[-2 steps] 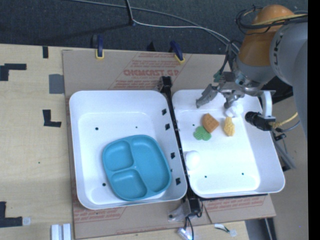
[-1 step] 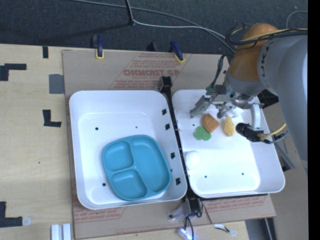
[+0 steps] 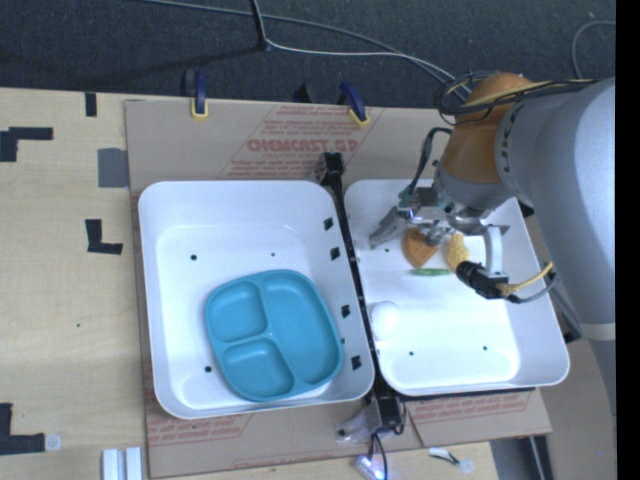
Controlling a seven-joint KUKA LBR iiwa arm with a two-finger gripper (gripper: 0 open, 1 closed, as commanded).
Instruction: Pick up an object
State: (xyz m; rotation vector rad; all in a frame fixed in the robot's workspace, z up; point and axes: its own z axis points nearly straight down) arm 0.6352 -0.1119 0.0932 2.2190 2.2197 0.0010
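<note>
Left bin [image 3: 160,268]: holds the divided plate [image 3: 272,334], toward its near side.
Right bin [image 3: 500,353]: just beside the left bin, holds small objects [image 3: 432,248] at its far end.
Gripper [image 3: 420,223]: over those objects.

The tool [image 3: 425,230] hides part of a brown object [image 3: 418,249] and a yellow one [image 3: 457,249]; its fingertips blur against them. The arm [image 3: 570,198] runs off the right edge.
</note>
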